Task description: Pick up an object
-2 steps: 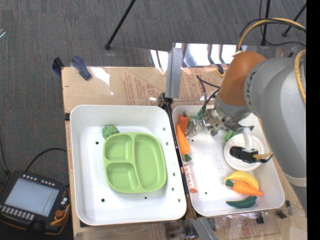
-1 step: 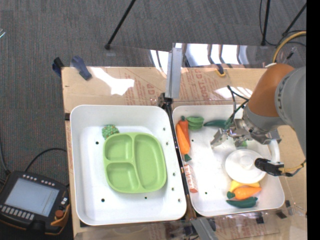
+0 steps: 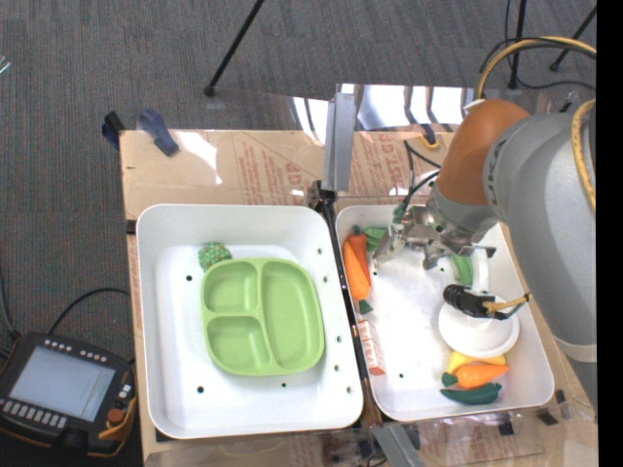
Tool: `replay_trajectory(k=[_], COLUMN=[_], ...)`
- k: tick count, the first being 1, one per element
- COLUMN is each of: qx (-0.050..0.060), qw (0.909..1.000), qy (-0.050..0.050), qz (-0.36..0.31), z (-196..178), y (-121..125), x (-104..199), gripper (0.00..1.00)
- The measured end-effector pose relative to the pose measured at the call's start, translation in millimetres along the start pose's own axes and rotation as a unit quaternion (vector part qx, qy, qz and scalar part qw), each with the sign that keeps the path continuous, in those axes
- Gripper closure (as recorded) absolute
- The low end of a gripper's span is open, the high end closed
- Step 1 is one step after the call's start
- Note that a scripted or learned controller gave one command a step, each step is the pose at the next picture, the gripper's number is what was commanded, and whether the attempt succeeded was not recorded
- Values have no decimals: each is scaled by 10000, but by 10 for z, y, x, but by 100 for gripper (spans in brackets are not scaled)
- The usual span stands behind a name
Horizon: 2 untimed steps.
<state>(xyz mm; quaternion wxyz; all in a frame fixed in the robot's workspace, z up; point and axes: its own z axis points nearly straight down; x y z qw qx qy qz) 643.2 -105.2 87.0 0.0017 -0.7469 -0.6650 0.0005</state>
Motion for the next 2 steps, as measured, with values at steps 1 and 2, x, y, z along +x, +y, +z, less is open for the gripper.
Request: replay_trajectory(k=[1, 2], qx=[15, 33], qw=[10000, 9976], qy=[-12, -1], qz=[-33, 686], z=[-97, 21], y=[-2, -1181], x=[6, 70], gripper=[100, 100])
